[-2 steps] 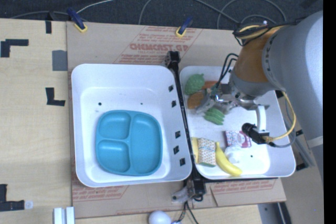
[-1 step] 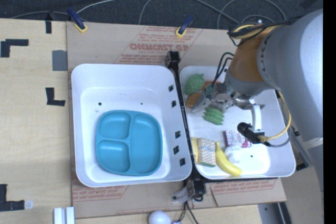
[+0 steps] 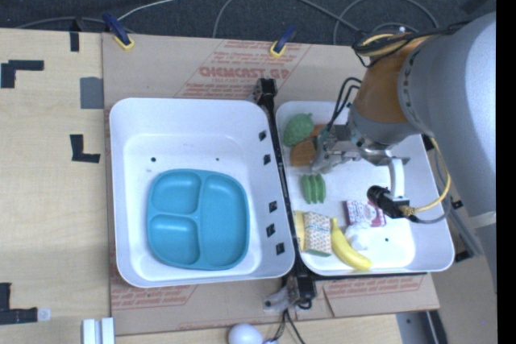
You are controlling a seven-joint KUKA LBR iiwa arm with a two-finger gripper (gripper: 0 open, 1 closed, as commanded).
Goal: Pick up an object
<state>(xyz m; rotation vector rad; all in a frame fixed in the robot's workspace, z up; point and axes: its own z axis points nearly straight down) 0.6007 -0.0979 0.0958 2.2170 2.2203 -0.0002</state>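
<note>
The arm (image 3: 419, 93) reaches into the right bin (image 3: 435, 250), its tool (image 3: 324, 159) low over the toys at the bin's upper left, just beside a brown piece (image 3: 302, 151) and above a green pod (image 3: 314, 188). Whether the tool is open or closed cannot be told. This looks like the descent to grasp; next it needs to close on one piece and lift. The left bin (image 3: 129, 125) holds a blue tray (image 3: 197, 219). A banana (image 3: 347, 247) lies near the front. Cardboard (image 3: 234, 72) covers the bench.
</note>
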